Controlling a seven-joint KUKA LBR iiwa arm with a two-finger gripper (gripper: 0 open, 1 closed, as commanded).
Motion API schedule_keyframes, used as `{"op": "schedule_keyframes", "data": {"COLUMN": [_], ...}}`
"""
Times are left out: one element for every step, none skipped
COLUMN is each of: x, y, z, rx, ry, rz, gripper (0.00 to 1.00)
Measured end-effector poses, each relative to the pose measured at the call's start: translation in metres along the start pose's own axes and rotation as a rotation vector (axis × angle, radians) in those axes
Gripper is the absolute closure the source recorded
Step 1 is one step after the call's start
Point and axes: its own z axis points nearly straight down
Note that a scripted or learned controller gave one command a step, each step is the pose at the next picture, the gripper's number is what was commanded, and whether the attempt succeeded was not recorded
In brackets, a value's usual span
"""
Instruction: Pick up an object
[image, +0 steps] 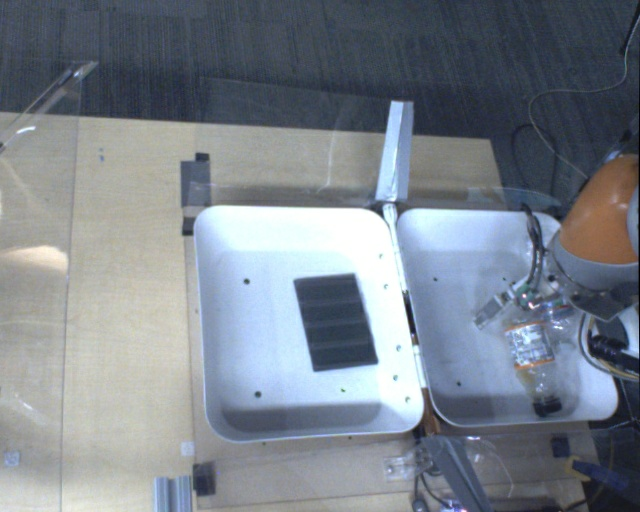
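The grey arm with its orange band (603, 225) is reaching into the right white bin (450, 300) from that bin's right edge. Its two-finger gripper (530, 292) is hanging low over the bin floor near the right wall; whether it is spread or closed cannot be told. Directly under and just below it is lying a clear crumpled plastic bottle with an orange-and-white label and a dark cap (531, 352), its cap pointing toward the bin's front edge. In the left white bin (230, 250) a flat dark ribbed rectangular pad (335, 321) is sitting near the centre. Both bins are resting on a pale wooden bench (100, 330), with dark carpet (250, 50) showing beyond its far edge.
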Motion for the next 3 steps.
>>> {"op": "schedule_keyframes", "data": {"x": [-0.006, -0.033, -0.027], "y": [0.008, 0.064, 0.076], "z": [-0.007, 0.002, -0.084], "rx": [0.005, 0.0, 0.002], "ry": [-0.002, -0.015, -0.02], "rz": [-0.066, -0.021, -0.11], "gripper": [0.0, 0.0, 0.0]}}
